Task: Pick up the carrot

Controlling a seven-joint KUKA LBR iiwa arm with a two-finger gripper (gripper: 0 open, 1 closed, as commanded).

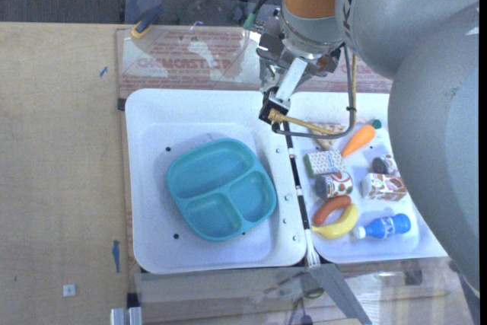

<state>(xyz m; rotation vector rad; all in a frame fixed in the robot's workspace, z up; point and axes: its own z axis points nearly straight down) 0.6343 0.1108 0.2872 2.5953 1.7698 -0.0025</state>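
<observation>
The carrot [359, 139], orange with a green tip, lies tilted in the upper part of the right bin [426, 243]. My gripper [268, 78] hangs over the back edge where the two bins meet, to the left of the carrot and well apart from it. Nothing shows in its grasp.
The right bin also holds a patterned block [325, 162], a small can [335, 184], a cup on its side [385, 186], a banana [340, 224] with a red sausage [332, 209] on it, and a blue bottle [384, 226]. A teal divided plate [221, 188] lies in the left bin [144, 164].
</observation>
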